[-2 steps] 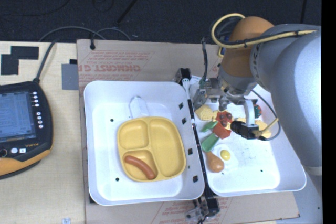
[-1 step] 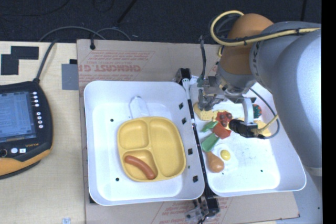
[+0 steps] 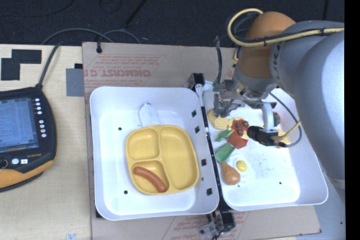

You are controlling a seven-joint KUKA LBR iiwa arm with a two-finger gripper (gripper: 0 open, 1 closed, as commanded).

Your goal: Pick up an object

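Camera view: a slanted look down on a bench with two shallow white bins side by side on brown cardboard.
Left bin [image 3: 107, 121]: holds a yellow divided plate [image 3: 163, 157]; a toy sausage [image 3: 151, 178] lies in the plate's near compartment. A pale, translucent item sits just beyond the plate, too faint to name.
Right bin [image 3: 292, 188]: toy food is gathered along its left side, beside the divider between the bins.
Toy food, far to near: a yellowish piece [image 3: 218, 120], a red piece [image 3: 241, 127] with green pieces [image 3: 225, 150] touching it, a small yellow piece [image 3: 241, 166], and an orange-brown piece [image 3: 229, 175] nearest.
Arm: the grey arm with its orange band [image 3: 264, 45] reaches in from the right, wrist over the far left part of the right bin.
Gripper [image 3: 225, 105]: low over the far end of the food cluster, just above the yellowish piece. I cannot tell its state; nothing visible shows it holding anything.
Step in hand: by my reading, the descent onto a target, most likely the yellowish piece or the red one beside it.
Next move: it would need to settle around one piece only, then close and lift straight up; the pieces crowd each other and the bin wall is near, so a clean grasp looks tricky.
Left of the bins: a handheld control pendant [image 3: 22, 132] rests on the bench.
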